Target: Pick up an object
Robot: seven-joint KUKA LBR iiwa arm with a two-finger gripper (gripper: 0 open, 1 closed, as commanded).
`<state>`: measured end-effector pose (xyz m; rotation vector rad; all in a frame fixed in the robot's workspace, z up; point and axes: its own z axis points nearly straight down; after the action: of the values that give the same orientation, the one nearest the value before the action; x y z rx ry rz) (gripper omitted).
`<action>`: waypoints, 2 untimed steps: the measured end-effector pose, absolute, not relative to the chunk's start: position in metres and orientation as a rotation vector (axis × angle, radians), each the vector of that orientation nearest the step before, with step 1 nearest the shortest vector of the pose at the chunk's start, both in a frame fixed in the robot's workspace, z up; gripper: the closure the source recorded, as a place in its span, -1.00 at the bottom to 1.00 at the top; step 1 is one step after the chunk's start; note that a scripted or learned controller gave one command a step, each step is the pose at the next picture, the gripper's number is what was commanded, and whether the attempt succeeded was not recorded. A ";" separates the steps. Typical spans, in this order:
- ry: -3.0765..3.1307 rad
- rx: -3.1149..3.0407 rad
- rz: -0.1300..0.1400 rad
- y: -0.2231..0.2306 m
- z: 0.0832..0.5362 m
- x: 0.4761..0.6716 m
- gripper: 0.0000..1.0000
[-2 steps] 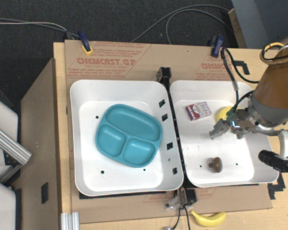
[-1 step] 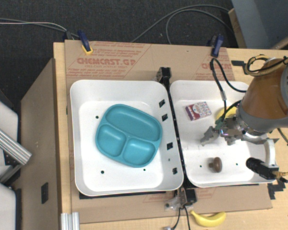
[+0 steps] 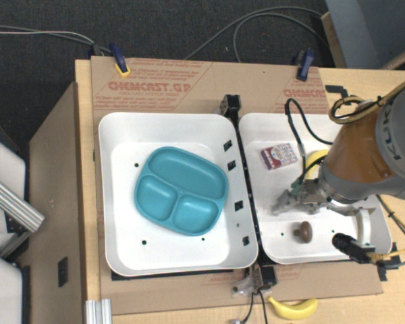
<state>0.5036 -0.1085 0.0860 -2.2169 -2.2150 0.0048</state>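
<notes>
While the arm [image 3: 364,150] hangs low over the right bin [image 3: 270,248], its tool [image 3: 293,198] sits between a small red-and-white packet [image 3: 279,156] and a little brown lump [image 3: 302,231], touching neither as far as the view tells. Can't tell if the tool is spread or clenched, too blurry. The risk: it could close on bare bin floor between the two. A yellow thing [image 3: 315,160] tucked by the wrist could get bumped too. The teal divided plate [image 3: 181,190] sits alone in the left bin [image 3: 115,181].
</notes>
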 end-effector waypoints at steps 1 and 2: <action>-2.219 -2.221 -0.002 -0.108 0.100 0.505 1.00; -2.227 -2.222 -0.006 -0.102 0.158 0.514 1.00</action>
<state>0.5139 -0.1021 0.1584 -2.2221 -2.2271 -0.0056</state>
